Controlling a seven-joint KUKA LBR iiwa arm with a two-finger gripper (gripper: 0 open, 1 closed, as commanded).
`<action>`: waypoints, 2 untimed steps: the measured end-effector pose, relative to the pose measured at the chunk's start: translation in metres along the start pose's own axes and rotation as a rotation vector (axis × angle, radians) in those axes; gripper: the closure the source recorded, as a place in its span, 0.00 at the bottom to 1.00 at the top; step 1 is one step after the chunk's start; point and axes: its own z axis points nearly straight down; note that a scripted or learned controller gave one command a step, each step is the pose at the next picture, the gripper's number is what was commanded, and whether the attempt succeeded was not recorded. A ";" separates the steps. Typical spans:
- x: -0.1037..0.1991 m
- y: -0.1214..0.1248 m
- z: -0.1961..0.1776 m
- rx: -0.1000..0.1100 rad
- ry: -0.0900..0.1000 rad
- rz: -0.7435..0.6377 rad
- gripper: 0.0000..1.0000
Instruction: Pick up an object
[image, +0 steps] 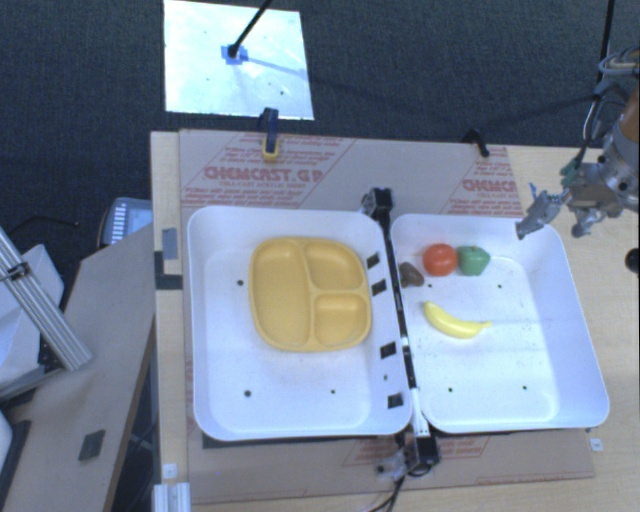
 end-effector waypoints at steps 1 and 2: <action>0.001 0.002 -0.008 -0.011 -0.002 -0.003 0.00; 0.008 0.000 0.051 -0.010 -0.001 -0.002 0.00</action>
